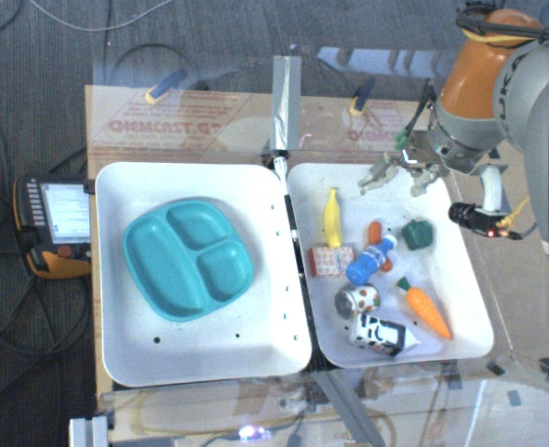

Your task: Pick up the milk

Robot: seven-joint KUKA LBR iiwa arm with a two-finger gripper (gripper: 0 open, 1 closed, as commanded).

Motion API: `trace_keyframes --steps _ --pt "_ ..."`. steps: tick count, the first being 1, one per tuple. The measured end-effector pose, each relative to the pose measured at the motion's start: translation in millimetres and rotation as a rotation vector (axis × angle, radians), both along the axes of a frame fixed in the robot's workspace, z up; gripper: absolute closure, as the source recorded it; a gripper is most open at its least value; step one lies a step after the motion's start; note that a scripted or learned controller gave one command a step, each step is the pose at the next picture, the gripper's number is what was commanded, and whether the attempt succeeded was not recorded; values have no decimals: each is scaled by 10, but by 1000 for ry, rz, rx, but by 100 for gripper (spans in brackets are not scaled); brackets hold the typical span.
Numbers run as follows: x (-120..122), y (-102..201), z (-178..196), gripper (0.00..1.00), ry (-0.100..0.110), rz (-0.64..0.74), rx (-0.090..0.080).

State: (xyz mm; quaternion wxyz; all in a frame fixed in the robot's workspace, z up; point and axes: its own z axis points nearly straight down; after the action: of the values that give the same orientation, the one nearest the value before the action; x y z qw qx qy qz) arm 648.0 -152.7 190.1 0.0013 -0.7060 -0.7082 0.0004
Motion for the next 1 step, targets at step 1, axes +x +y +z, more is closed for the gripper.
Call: trace_keyframes --steps 1 --pt "-777 -40 329 0 0 -144 -2"
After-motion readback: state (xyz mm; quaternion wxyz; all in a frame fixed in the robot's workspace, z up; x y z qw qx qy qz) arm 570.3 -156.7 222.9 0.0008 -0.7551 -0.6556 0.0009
